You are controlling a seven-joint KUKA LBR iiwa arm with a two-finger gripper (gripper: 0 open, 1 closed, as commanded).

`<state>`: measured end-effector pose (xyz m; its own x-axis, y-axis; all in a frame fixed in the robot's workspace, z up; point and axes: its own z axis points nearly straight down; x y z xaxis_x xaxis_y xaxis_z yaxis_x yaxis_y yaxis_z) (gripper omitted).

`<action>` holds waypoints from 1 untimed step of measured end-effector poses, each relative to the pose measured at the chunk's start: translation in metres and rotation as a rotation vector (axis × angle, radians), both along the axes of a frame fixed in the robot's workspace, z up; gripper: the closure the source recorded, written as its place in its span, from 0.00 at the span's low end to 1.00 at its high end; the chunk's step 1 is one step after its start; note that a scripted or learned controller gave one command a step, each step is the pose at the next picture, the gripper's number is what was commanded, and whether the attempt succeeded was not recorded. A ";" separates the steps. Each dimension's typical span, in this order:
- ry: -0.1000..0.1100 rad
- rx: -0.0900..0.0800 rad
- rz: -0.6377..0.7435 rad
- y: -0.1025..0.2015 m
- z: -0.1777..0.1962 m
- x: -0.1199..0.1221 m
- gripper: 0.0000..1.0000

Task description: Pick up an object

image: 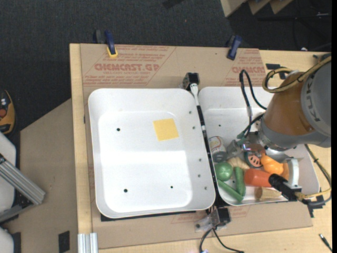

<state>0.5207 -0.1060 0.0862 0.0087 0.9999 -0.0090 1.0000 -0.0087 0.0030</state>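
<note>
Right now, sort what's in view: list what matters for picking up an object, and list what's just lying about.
For the job:
- gripper, low over the right bin
- the heap there: green ball, green pepper, orange piece, red piece
- yellow square in the left bin

Lying about:
- blue clamps on the board's far edge
- black cables

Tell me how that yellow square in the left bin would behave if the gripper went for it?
The yellow square looks flat and thin, lying flush on the left bin floor, so fingers would probably struggle to get under an edge. It seems light, so a push would likely slide it across the smooth white surface rather than tip or roll it.
</note>
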 end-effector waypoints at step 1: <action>0.001 0.011 0.014 -0.036 -0.001 -0.028 0.00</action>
